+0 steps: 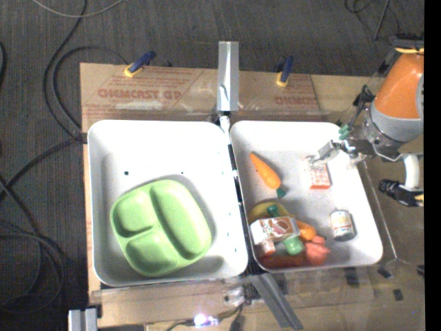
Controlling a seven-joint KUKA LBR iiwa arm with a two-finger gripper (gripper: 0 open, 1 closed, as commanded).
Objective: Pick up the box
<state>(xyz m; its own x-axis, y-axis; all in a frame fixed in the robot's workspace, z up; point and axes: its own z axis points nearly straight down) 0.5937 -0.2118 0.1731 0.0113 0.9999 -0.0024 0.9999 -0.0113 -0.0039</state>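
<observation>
The box (319,176), small and flat with an orange and white face, lies on the floor of the right bin (289,138), toward that bin's far right part. Just above it hangs the gripper (324,154) at the end of the arm (400,95), which reaches in from the right; the jaws point down and left toward the box's upper edge. The jaws are too small and blurred to tell whether they are open or closed, and the box does not appear lifted between them.

In the same bin, an orange carrot (265,170) lies slantwise left of the box, well apart from it. A small round can (342,225) sits near the bin's right front corner. Along the front wall is a heap of toy food (284,238), with a red and white carton on top.

The left bin (138,133) holds a green divided plate (161,225) with three compartments, set toward its front. Both bins rest on a surface (158,92) covered in brown cardboard, with two yellow and blue clamps (140,63) at its far edge.
</observation>
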